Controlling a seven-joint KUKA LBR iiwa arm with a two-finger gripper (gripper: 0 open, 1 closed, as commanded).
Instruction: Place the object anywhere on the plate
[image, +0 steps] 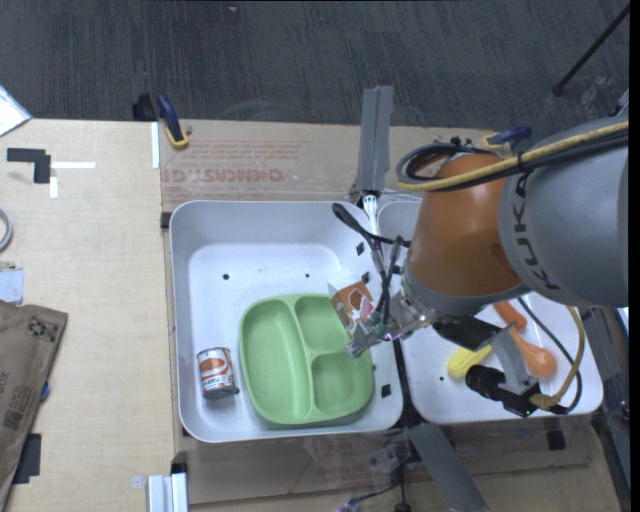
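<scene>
Jaws are clamped on a small brown packet, held by the gripper above the right edge of the green divided plate in the left bin. Beside the plate stands a small can; the right bin contains a yellow item and an orange utensil.

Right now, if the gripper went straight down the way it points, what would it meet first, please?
Most likely the green plate: the gripper hangs over its right rim, with a small brown packet at its tip. Height above the plate is unclear from this slanted view.
</scene>
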